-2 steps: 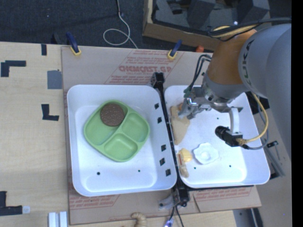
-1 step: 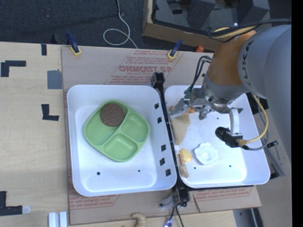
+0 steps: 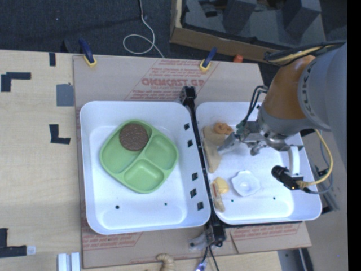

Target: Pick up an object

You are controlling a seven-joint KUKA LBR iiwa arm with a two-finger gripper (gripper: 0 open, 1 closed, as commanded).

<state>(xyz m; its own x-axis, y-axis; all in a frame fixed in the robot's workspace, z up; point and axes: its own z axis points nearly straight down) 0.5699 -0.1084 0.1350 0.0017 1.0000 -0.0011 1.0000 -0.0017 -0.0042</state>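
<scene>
Camera view shows me the metal two-finger gripper [image 3: 232, 141] low in the right white bin [image 3: 304, 210]; the tan, orange-topped food piece [image 3: 218, 131] lies just left of its tips; fingers: I cannot tell.

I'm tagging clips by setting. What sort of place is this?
Probably a robotics lab bench: two white bins clamped on cardboard, a robot arm reaching in, loose cables.
</scene>
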